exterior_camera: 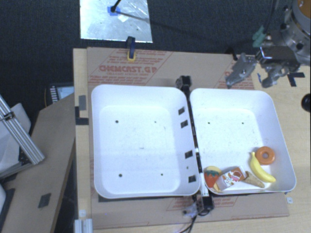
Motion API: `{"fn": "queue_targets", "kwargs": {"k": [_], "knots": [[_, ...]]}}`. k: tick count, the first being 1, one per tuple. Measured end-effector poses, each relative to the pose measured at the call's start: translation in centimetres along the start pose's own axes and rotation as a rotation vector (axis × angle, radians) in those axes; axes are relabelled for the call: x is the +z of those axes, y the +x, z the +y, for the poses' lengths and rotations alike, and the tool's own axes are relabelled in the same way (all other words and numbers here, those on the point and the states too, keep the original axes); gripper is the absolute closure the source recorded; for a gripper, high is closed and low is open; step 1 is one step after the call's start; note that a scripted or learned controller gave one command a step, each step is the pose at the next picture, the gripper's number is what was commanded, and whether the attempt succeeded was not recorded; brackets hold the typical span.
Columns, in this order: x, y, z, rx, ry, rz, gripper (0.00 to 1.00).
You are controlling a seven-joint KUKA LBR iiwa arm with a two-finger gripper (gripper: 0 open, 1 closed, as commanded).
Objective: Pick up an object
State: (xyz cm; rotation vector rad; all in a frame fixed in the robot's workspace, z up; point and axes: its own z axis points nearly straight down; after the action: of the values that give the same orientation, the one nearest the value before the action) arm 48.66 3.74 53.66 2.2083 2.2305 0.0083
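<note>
Gripper [253, 74]: seen at the upper right, above the bench just beyond the far rim of the right bin; two grey fingers are spread apart, nothing is held between them, the claw is released.
Arm [297, 25]: grey body is seen entering from the right edge, behind the gripper.
Right bin [228, 106]: shallow, white; all loose objects are gathered along its near edge.
Banana [259, 168]: yellow, curved, laid in the near right part of the right bin, well apart from the gripper.
Orange ring [265, 155]: doughnut-like toy, set just beside the banana's upper end, towards the right wall.
Red-and-white packet [230, 177]: laid flat near the front wall, between the tomato-like toy and the banana.
Tomato-like toy [212, 175]: red-orange with a yellow top, placed in the near left corner of the right bin, touching the packet.
Brown wedge [253, 180]: small, tucked beside the banana's lower end; its kind cannot be told.
Left bin [133, 135]: white, joined to the right bin by a black hinge strip.
Metal sheet [115, 12]: shiny, laid on the dark floor beyond the bench.
</note>
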Motion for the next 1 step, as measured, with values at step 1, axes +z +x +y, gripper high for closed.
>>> {"fn": "queue_targets", "kwargs": {"k": [1], "knots": [[16.0, -2.22, -0.19, 0.012, 0.016, -0.003, 0.0]]}}
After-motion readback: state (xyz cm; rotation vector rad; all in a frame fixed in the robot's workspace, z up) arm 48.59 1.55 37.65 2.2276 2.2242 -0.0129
